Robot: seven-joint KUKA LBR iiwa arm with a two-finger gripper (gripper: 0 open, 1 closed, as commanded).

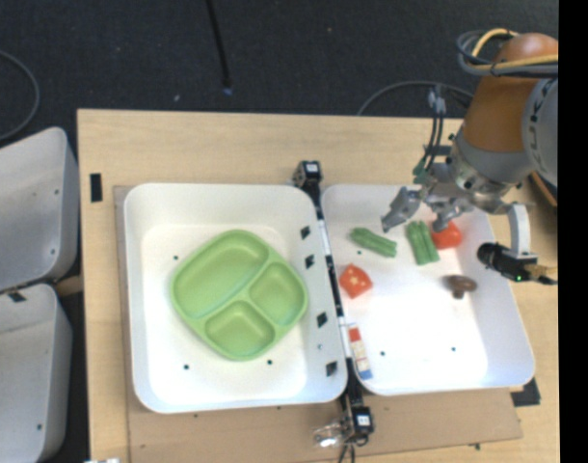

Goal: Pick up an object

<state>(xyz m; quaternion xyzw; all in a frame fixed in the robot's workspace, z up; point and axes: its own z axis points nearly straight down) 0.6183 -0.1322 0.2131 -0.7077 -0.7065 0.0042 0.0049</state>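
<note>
My gripper point(421, 212) hovers over the back of the right bin point(487, 355), fingers open and spread with nothing between them. Just below it lies a short green piece point(423, 243), with a small red piece point(448, 236) touching its right side. A longer green piece point(374, 242) lies to the left of the fingers. An orange-red block point(355, 280) sits near the bin's left wall. A small brown lump point(459, 284) rests toward the right.
The left bin point(149, 355) holds a green divided plate point(239, 294). A divider with black clips point(323, 258) runs between the bins. A small red, white and blue item point(358, 352) lies by the right bin's left wall.
</note>
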